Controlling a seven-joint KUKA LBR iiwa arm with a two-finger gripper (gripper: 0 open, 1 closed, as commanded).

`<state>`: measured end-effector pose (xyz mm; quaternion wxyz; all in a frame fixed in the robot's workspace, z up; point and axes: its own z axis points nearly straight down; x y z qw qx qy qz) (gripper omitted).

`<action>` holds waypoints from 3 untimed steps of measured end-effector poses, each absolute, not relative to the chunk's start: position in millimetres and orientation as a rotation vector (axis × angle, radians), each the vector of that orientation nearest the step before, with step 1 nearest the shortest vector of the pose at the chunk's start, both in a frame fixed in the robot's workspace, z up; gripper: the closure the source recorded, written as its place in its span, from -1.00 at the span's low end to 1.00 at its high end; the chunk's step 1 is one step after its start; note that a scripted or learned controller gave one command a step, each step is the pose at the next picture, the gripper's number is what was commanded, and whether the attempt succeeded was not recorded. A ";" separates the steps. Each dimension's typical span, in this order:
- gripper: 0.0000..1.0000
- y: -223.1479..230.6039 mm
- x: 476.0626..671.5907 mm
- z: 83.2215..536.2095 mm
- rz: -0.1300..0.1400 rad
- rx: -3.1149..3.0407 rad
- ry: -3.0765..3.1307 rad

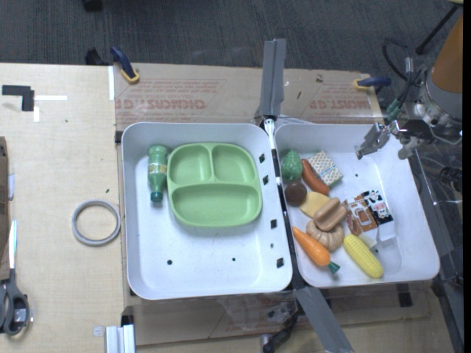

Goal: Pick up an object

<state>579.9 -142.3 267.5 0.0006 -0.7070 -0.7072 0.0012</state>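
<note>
My gripper (386, 148) hangs over the far right corner of the right bin (412, 197), fingers spread, nothing between them. Below and to its left lie the toy foods: a checkered box (324, 168), a green vegetable (291, 165), a brown ball (296, 193), a cheese wedge (313, 203), a hot dog (329, 213), a carrot (313, 247), a corn cob (363, 256) and a small carton (372, 210). The left bin (147, 256) holds a green divided plate (215, 184) and a green bottle (157, 172).
A tape ring (96, 221) and scissors (13, 304) lie on the wooden bench left of the bins. Blue-and-yellow clamps (125, 63) sit on the cardboard behind them. A grey post (273, 76) rises between the two bins at the back.
</note>
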 end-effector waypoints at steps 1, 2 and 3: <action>-1.00 -91.7 543.1 187.8 0.004 -2.185 -2.254; -1.00 -95.2 550.4 107.3 0.000 -1.875 -2.521; -1.00 -117.8 619.2 92.1 0.000 -1.587 -2.713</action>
